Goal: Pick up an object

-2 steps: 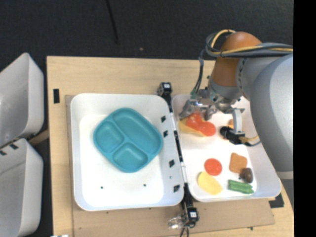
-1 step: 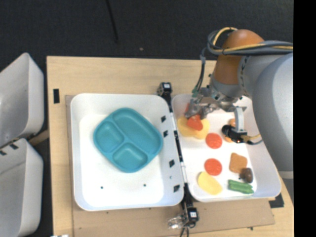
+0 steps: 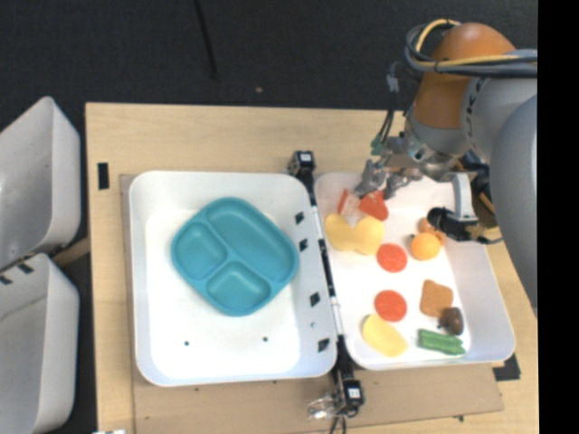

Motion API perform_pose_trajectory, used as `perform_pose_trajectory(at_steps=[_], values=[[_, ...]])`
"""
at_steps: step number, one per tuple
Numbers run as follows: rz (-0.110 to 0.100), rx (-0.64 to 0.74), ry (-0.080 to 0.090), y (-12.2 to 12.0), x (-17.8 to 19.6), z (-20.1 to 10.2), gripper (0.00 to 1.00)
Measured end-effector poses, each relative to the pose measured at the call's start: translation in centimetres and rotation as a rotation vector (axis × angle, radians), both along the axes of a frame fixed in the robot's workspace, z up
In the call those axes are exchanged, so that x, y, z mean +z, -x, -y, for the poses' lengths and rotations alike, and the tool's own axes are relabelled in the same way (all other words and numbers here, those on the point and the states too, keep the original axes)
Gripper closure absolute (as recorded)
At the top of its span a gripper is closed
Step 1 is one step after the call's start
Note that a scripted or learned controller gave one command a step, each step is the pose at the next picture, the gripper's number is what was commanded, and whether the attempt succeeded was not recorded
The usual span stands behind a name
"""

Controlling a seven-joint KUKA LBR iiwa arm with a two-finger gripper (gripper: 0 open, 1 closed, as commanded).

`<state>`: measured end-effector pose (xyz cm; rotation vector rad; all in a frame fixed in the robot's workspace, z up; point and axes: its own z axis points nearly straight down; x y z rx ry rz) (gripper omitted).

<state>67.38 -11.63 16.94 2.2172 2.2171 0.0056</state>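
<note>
The gripper [image 3: 378, 186] hovers low in the right bin [image 3: 488, 328], a red toy [image 3: 373, 208] just beneath; whether it grips cannot be told.

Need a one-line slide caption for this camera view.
Gripper hovers over a red piece in the right bin; blue divided plate lies in the left bin.

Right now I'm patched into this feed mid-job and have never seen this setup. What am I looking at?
One camera looks down at a slant on a wooden bench bearing two white bins. The grey arm with the orange band reaches in from the right; its gripper is low at the back of the right bin, beside a small red toy food. Nothing visibly sits between its fingers. That bin holds toy foods: yellow, orange, brown and green pieces. The left bin holds a blue divided plate.
</note>
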Motion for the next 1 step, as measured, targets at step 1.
perform_pose_trajectory(at_steps=[1], values=[[0.0,-0.001,0.0,0.15,6.25,0.67,1.0]])
